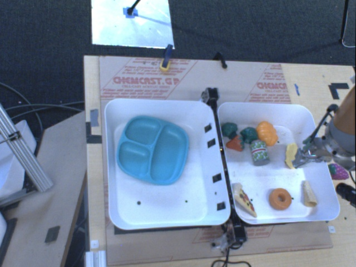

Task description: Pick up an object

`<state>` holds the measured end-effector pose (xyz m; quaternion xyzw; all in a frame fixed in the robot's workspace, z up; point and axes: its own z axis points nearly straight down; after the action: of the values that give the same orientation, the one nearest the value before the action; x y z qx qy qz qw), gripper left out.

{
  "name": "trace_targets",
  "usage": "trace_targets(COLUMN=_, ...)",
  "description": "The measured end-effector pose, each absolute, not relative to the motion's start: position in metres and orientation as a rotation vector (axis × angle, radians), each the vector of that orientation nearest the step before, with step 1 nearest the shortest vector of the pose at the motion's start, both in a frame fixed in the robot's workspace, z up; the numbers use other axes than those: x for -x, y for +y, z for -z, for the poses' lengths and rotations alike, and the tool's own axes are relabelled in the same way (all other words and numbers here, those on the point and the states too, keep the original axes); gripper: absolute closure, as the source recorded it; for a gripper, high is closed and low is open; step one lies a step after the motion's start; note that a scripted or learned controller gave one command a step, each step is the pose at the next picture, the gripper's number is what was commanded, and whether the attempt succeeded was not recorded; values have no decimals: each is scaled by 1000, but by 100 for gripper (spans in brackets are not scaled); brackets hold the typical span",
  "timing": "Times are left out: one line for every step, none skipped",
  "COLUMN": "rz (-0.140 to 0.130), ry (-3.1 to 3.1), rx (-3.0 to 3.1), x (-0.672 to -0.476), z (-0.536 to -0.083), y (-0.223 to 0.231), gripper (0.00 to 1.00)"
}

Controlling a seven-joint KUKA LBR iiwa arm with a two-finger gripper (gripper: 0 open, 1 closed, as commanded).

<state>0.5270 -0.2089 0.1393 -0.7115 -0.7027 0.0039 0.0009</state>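
Two white bins sit side by side on the bench; the left bin (128, 204) carries a blue divided plate (153, 149), and the right bin (267, 216) holds the small toy foods. The arm reaches in from the right, and its gripper (305, 157) hangs low at the right bin's right side, just beside a pale yellow piece (291, 154); whether the fingers are spread or closed cannot be told at this size, and nothing is visibly between them.

Next in size come the orange fruit (267, 132), the small can (259, 152), the doughnut (280, 198), the pizza slice (245, 199), the bread piece (309, 194), two dark green items (248, 134) and (229, 128), and a red wedge (235, 144).

My reading is that the approach step is in hand, with the pale yellow piece the likely target, since the gripper is closest to it. That piece lies near the bin's right wall, well apart from the doughnut; its long axis runs roughly up and down in the view, tilted slightly, with the narrower end toward the bottom. The next move would call for the fingers to straddle its short width and close across it; the nearby wall leaves little room on that side.
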Motion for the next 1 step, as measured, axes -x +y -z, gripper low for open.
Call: trace_targets(rz=8, ry=-2237, rx=2219, x=-624, z=-134, y=-204, gripper=100)
